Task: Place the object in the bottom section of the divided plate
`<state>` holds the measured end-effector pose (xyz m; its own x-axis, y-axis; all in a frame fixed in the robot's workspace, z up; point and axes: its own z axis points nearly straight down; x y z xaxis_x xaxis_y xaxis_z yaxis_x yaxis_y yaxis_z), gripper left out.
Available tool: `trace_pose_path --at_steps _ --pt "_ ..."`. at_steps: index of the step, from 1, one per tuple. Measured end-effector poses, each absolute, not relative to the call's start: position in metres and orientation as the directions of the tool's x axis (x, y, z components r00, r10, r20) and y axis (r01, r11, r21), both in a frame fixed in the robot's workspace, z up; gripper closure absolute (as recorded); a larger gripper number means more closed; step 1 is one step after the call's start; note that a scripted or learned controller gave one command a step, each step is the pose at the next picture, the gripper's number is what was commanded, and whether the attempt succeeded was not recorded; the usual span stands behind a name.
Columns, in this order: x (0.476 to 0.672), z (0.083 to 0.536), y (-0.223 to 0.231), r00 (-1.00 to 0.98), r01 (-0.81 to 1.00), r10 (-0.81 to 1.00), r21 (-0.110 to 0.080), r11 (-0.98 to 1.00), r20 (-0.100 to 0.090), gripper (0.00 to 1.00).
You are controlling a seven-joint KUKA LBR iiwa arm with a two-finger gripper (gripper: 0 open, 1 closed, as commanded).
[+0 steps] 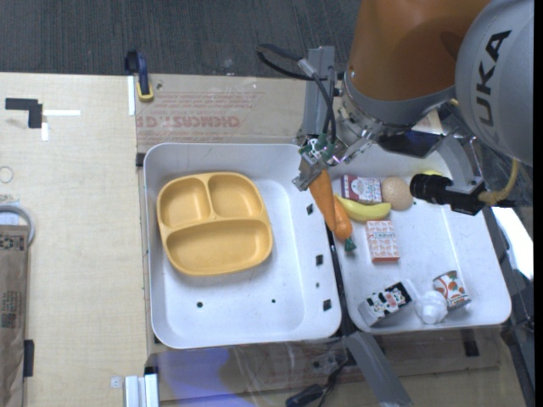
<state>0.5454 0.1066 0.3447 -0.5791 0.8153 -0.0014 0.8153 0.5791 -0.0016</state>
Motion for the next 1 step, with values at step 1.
trace_pose_path --at_steps 1 --pt "0.5465 0.3526 0.1065 -0.580 0.815 0.815 -0.004 0.580 -0.003 1.00"
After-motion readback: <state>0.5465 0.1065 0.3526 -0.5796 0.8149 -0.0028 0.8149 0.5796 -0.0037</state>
